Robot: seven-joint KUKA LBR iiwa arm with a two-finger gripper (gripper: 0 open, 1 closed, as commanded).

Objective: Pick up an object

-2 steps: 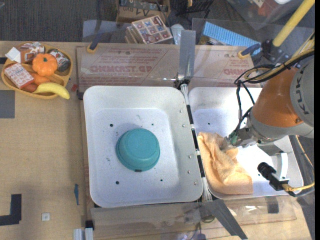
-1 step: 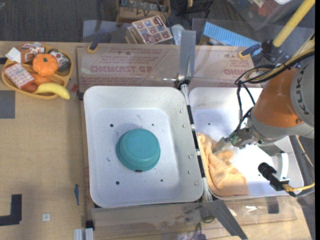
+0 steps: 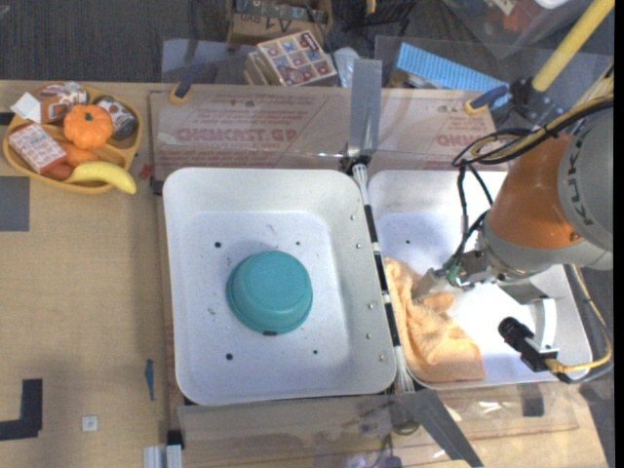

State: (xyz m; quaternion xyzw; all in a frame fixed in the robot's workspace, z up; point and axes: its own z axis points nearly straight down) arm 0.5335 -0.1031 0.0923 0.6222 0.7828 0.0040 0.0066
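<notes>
Lying crumpled in the right bin (image 3: 546,354), a peach-orange cloth (image 3: 439,334).

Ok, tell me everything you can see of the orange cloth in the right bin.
The orange cloth is a soft, pale orange fabric, crumpled and folded into an uneven heap. It lies on the floor of the right bin, in the near left part, pressed along the wall that divides the two bins. Its upper end narrows towards the divider; its lower end spreads wider near the front wall. The hand is down at its upper edge, apparently touching the folds there.
</notes>
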